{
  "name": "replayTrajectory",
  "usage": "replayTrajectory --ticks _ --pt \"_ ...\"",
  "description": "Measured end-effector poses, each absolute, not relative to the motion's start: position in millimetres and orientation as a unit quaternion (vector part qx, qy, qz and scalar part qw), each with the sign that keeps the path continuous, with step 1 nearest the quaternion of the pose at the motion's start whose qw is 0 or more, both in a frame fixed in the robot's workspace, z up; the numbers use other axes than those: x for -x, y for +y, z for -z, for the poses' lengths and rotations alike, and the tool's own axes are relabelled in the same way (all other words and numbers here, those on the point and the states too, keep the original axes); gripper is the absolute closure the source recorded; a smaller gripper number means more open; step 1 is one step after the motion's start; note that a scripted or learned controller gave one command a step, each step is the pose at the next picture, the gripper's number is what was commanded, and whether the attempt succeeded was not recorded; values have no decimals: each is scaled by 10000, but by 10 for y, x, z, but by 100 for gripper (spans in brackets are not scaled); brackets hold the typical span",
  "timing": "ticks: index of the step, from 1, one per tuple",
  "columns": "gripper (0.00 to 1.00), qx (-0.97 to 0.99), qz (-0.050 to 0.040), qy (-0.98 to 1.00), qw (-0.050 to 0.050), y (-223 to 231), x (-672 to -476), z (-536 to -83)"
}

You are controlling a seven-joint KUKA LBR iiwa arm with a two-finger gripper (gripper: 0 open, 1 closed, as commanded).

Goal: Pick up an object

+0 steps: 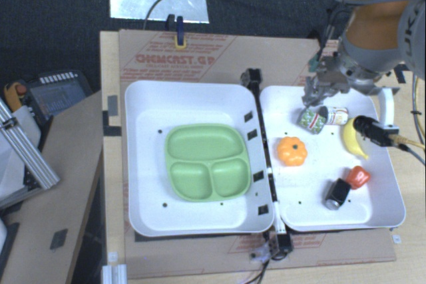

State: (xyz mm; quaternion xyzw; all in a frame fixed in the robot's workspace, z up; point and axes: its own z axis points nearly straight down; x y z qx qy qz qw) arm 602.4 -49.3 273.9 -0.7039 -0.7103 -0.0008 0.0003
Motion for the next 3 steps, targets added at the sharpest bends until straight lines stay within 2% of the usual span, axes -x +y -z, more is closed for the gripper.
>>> replayTrajectory --ticks 2,3 --pt "100 7039 4 -7103 9 438 -5737 -2554" --pt "100 7042 8 -7100 0 945 -5811 -2396"
